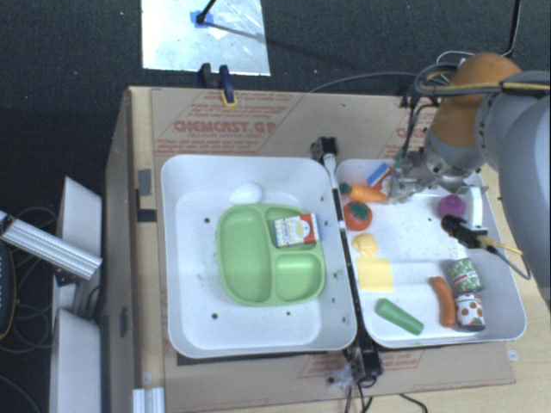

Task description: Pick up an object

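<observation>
The grey arm (508,136) comes in from the right. Its gripper (403,186) is down low at the back of the right bin (409,248). It is just beside the right end of the orange carrot (368,194). I cannot tell if the gripper is spread apart or pressed together, because the picture is too fuzzy there. I see nothing held in it.

A small blue piece (377,175) lies just behind the carrot. In front of the carrot is a red tomato (357,215) with a green top. Next comes a bumpy yellow toy (366,244), then a flat yellow square (374,274). A long green toy (398,315) lies near the front wall. To its right is an orange sausage (444,301). Beside the sausage stand 2 little cans, a green can (463,274) and a spotted can (470,311). A purple toy (450,206) sits on the right side, near the gripper but not touching it.

The left bin (194,231) holds 1 green plate (250,265) with 3 parts. A small carton (294,229) lies in the back right part of the plate. A round white thing (247,193), maybe an egg, sits just behind the plate.
</observation>
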### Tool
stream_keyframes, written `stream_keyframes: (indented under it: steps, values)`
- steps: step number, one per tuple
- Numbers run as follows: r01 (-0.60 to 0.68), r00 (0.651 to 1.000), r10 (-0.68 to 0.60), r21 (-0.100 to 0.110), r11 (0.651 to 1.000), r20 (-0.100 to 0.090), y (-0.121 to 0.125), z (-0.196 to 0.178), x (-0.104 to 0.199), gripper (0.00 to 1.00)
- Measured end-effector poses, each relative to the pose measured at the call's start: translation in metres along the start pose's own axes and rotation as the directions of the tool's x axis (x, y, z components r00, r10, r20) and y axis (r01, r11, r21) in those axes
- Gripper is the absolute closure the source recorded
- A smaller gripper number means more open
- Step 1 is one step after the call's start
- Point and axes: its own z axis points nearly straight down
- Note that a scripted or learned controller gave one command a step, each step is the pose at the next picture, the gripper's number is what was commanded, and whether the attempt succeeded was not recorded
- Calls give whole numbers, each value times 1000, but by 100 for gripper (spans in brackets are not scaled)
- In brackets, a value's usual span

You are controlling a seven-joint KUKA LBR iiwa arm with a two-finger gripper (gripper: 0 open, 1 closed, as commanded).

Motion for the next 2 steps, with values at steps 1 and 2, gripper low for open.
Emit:
stream_keyframes:
  steps: [1, 2]
  values:
    - [-2, 1000, 2, 1, 1000, 7, -1, 0, -4, 0]
    - [-3, 1000, 3, 11, 1000, 0, 4, 11, -14, 0]
